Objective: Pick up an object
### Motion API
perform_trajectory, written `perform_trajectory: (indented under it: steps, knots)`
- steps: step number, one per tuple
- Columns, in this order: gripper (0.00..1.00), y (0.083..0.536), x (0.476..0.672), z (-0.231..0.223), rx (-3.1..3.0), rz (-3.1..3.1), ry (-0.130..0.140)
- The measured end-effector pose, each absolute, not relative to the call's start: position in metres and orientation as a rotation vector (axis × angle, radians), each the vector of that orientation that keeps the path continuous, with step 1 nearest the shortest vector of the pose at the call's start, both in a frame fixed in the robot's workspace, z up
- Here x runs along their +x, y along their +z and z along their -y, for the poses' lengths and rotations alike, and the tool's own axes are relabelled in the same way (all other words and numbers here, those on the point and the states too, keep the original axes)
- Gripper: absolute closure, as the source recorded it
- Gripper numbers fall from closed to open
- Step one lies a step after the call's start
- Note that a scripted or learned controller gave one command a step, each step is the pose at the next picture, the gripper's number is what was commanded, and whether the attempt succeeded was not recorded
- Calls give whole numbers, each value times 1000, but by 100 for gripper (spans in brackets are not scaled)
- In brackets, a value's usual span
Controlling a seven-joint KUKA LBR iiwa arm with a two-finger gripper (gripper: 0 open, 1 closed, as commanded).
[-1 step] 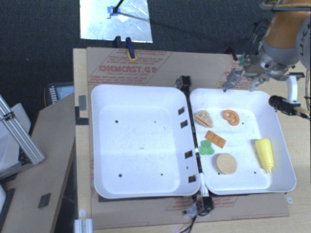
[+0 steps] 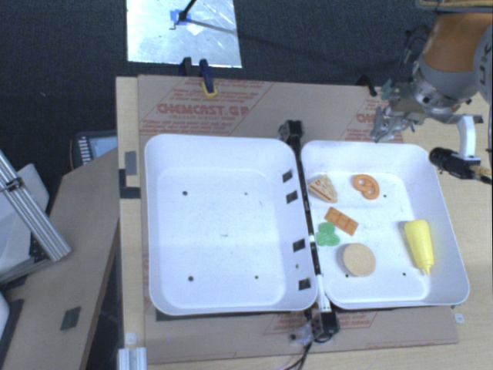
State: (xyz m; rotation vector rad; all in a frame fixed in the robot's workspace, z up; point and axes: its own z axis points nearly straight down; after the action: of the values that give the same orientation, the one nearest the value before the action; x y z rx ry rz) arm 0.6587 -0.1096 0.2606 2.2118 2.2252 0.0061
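The grey arm with the orange band is reaching in from the upper right, and its two-finger gripper (image 2: pixel 383 133) is hanging over the far rim of the right-hand shallow white bin (image 2: pixel 443 199), toward that bin's twelve o'clock edge. The fingertips are small and dark against the brown cardboard sheet (image 2: pixel 254 102) beneath, and whether they are spread or closed cannot be told; nothing is showing between them.

All the candidate objects are lying in the right-hand bin, apart from the gripper. A round orange pretzel-shaped toy (image 2: pixel 366 185) is sitting nearest, at about six o'clock from the fingertips. A tan wedge-shaped sandwich toy (image 2: pixel 323 187) is resting at roughly eight o'clock from the gripper, close to the divider between the bins. An orange rectangular waffle-like cracker (image 2: pixel 340 220) is lying further down at about seven o'clock, with a small green leafy piece (image 2: pixel 328 237) just beside its lower left corner. A flat tan round biscuit (image 2: pixel 359 260) is sitting below those, toward the bin's near side. A yellow plastic squeeze bottle (image 2: pixel 419 244) is lying on its side at about five o'clock from the gripper, near the bin's right wall, nozzle pointing toward the near edge.

The left-hand shallow white bin (image 2: pixel 166 206) is sitting alongside, well apart from the gripper.
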Motion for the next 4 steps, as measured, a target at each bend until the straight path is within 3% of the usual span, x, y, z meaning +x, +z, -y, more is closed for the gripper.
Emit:
perform_trajectory:
  steps: [1,2,3,4]
  knots:
    - [100,313,561,118,2220,-2216,4]
    - [100,382,484,62,2210,-2229,8]
    - [100,481,502,-16,2200,-2230,19]
    - [100,538,486,-106,2204,-2235,14]
